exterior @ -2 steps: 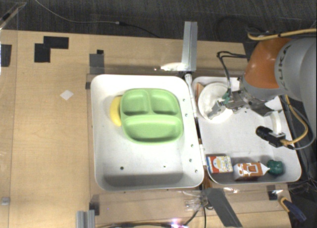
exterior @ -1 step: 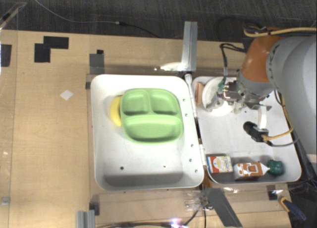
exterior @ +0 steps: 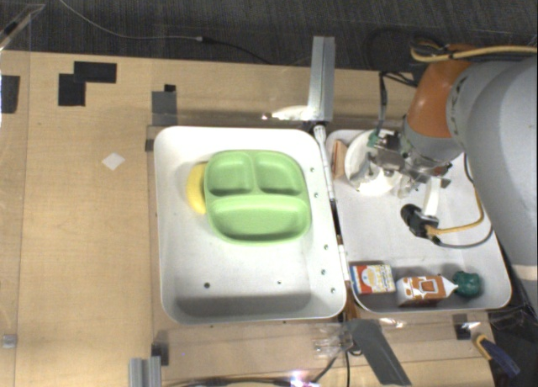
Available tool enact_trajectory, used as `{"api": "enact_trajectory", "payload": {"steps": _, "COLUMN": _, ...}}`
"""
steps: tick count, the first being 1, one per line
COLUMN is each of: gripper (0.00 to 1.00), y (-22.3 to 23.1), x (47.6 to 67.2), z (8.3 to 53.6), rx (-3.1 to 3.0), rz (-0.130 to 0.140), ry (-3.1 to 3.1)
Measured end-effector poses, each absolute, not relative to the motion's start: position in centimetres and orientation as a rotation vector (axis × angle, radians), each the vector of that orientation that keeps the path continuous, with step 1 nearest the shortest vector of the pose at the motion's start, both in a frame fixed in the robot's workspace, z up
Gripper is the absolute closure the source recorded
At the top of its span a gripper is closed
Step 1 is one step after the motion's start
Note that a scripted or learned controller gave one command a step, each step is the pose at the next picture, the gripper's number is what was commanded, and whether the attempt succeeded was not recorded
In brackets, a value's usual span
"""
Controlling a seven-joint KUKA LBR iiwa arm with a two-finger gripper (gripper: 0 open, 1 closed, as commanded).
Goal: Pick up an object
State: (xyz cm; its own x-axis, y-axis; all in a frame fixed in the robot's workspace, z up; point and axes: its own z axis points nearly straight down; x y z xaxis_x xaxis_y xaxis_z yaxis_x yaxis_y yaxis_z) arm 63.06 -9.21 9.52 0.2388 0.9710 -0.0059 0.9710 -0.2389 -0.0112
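Overhead, two shallow white bins sit side by side on the wooden tabletop [exterior: 76, 234]; the left bin [exterior: 244, 293] carries a green divided tray [exterior: 255, 194] lying flat near its far half, with three compartments showing; a yellow object [exterior: 195, 189] pokes out from under the tray's left edge, touching it, and its shape is too hidden to name.

The right bin [exterior: 378, 234] holds the smaller items along its near rim: a small carton with a red and white label [exterior: 372, 278] lies at the left, a brown and white carton [exterior: 423, 289] lies on its side just beside it, and a dark green round piece [exterior: 468, 283] rests at that carton's right end, touching or nearly so; a brown strip [exterior: 339, 159] stands against the bin's left wall near the far corner.

The grey arm [exterior: 504, 141] comes in from the right, its orange band [exterior: 430, 108] above the wrist; the jaws [exterior: 388, 171] hang low over the far part of the right bin, over a white rounded patch [exterior: 360, 158]; whether they are spread or closed cannot be told from this angle, and nothing is seen between them; a yellow and black cable [exterior: 441, 230] loops from the wrist across the bin floor; the cartons lie well apart from the jaws.
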Motion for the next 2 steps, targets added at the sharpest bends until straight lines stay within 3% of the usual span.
{"api": "enact_trajectory", "payload": {"steps": 1, "gripper": 0.00, "y": -14.3, "x": 64.4, "z": 18.2, "rx": -2.355, "rz": -0.006, "ry": -2.088}}
{"api": "enact_trajectory", "payload": {"steps": 2, "gripper": 0.00, "y": -10.7, "x": 63.8, "z": 11.3, "rx": -2.240, "rz": 0.000, "ry": -2.206}}
